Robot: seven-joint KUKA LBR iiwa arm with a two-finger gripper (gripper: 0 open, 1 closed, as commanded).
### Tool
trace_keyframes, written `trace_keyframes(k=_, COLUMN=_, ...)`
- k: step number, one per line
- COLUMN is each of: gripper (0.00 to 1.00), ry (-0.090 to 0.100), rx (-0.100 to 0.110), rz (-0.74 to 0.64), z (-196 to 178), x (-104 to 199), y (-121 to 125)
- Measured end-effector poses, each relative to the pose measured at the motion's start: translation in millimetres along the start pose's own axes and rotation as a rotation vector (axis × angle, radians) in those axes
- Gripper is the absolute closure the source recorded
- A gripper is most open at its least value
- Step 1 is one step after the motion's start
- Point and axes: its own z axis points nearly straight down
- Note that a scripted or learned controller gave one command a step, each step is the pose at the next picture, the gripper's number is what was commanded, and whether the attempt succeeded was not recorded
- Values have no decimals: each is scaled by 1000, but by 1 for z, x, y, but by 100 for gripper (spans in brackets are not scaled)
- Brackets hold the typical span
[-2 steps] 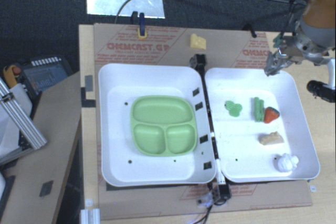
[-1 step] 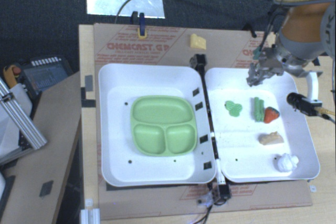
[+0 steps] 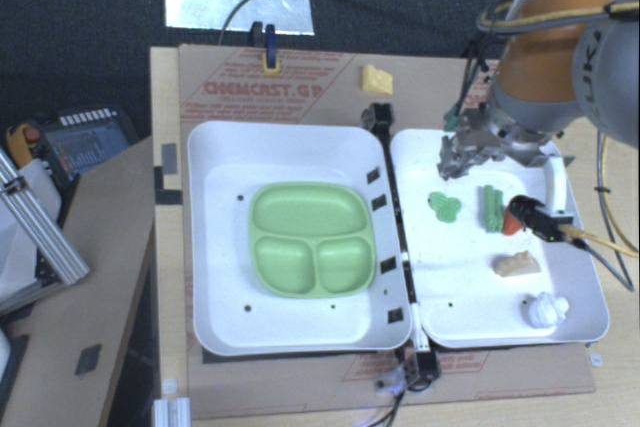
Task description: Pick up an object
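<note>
My gripper (image 3: 455, 162) hangs over the far left part of the right bin (image 3: 470, 325), a little above and behind a small green leafy piece (image 3: 445, 207). Nothing shows between its tips. To the right of that piece lies a long green ridged piece (image 3: 492, 207) with a small red piece (image 3: 512, 226) at its near end. Nearer the front sit a tan lump (image 3: 516, 264) and a white rounded object (image 3: 543, 311).
The left bin (image 3: 215, 315) holds a green divided plate (image 3: 309, 238). A yellow block (image 3: 377, 79) lies on the cardboard behind the bins. Black clips line the ridge (image 3: 392, 235) between the two bins.
</note>
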Motion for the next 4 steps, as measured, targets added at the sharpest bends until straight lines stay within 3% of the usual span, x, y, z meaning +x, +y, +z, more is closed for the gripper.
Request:
trace_keyframes(k=1, gripper=100, ry=0, rx=0, rz=0, z=-2, x=41, y=-28)
trace_keyframes(k=3, gripper=100, ry=1, rx=1, rz=-2, z=7, x=148, y=-54)
trace_keyframes(k=4, gripper=0, ry=-1, rx=-1, rz=5, z=7, x=144, y=-53)
